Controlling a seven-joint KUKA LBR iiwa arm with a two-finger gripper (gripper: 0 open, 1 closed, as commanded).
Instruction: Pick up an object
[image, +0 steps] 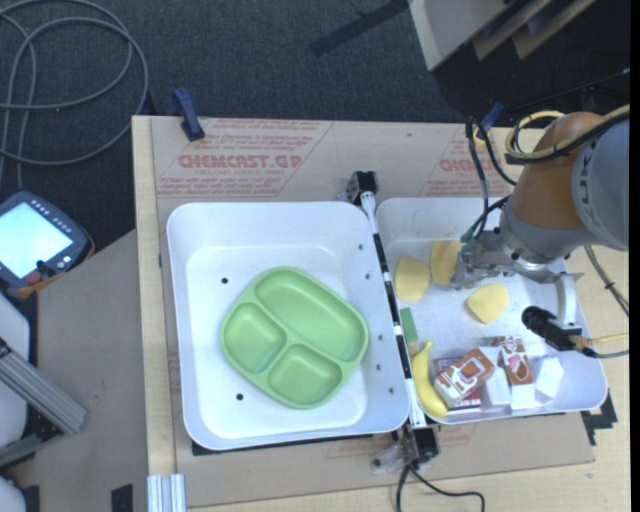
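The right bin (590, 385) holds three pale yellow food pieces: one (411, 278) by the divider, one (444, 262) a little farther back, one (488, 302) near the middle. A banana (428, 378) lies along the front left wall. Beside it are a brown and red packet (465, 375), a red and white packet (515, 362) and a white block (548, 380). My gripper (474, 264) is low in the right bin, right against the second yellow piece. The wrist hides its tip.
The left bin (200, 250) holds a green divided plate (293, 335). A black part with cables (545, 326) hangs off the arm over the right bin. The orange-banded arm (555, 190) covers the bin's back right corner. A blue clamp (186, 112) sits at the bench's back left.
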